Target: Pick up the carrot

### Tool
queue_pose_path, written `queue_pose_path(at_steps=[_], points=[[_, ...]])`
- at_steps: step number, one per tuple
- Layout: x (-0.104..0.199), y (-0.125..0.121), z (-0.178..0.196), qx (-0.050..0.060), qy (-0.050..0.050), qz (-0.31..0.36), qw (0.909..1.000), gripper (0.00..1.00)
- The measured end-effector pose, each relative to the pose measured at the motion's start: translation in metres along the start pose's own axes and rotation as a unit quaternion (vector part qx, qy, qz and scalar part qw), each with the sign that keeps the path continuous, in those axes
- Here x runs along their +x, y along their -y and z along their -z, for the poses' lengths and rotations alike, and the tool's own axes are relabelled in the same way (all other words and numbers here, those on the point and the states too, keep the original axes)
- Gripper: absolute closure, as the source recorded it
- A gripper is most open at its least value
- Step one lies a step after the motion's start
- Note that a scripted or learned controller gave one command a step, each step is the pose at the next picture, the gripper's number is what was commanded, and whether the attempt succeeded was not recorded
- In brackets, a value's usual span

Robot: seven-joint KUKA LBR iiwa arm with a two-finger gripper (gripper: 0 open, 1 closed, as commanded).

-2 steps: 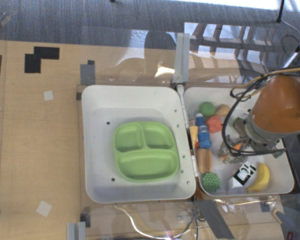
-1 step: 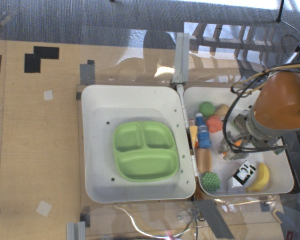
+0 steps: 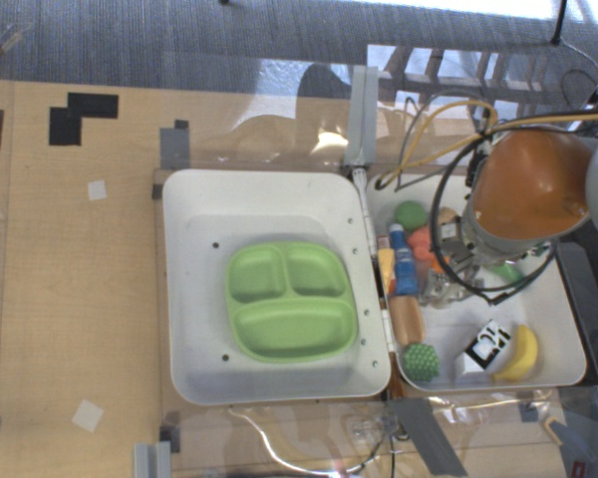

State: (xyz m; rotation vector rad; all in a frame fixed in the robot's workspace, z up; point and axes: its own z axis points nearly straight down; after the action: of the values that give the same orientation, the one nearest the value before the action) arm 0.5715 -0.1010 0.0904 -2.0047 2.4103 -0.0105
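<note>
Gripper low in right bin, apparently over carrot.

The bench is light brown wood. Two white bins sit on it side by side. The left bin is the wide one, and the right bin touches it along one edge. Black shapes are stuck near the far left corner, and small pale squares lie flat on the wood.

I log one arm, grey, entering from the right, orange band topmost, wrist pointing straight down. My gripper hangs low beneath it, wrapped by looping black cables.
</note>
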Motion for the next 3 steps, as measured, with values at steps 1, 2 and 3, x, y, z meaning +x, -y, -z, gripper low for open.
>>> queue_pose_path(at_steps=[1,2,3], points=[[-0.002,0.003,0.013,0.005,0.001,-0.001,1.0000,1.00],[-0.017,0.065,-0.001,0.002,0.000,0.088,0.9961,1.00],[-0.018,0.067,0.012,0.007,0.001,0.086,0.9963,1.00]])
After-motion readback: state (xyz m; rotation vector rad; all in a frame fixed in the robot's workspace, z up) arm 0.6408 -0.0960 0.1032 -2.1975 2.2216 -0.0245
